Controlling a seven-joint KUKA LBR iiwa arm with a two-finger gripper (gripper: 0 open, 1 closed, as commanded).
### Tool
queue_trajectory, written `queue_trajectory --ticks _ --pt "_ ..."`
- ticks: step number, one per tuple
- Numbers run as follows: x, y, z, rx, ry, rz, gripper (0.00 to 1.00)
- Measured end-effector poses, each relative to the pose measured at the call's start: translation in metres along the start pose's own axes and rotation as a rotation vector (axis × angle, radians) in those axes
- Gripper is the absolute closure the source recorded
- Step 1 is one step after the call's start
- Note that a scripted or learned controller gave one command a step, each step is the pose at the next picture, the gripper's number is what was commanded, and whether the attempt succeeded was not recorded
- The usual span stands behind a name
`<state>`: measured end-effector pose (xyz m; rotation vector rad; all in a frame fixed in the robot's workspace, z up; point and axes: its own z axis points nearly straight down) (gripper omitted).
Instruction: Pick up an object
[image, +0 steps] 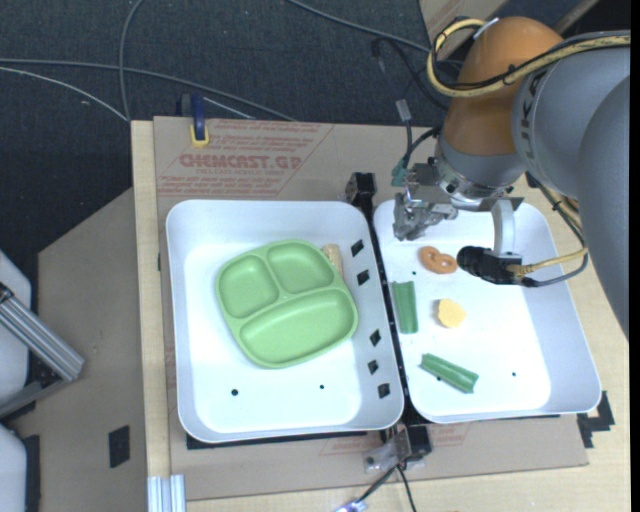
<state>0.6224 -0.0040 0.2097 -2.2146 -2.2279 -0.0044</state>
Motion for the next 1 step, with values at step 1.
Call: queue_trajectory --ticks 1 --pt "0.0597 0.0015 -0.0166 0.0 0.0 -0.001 1.0"
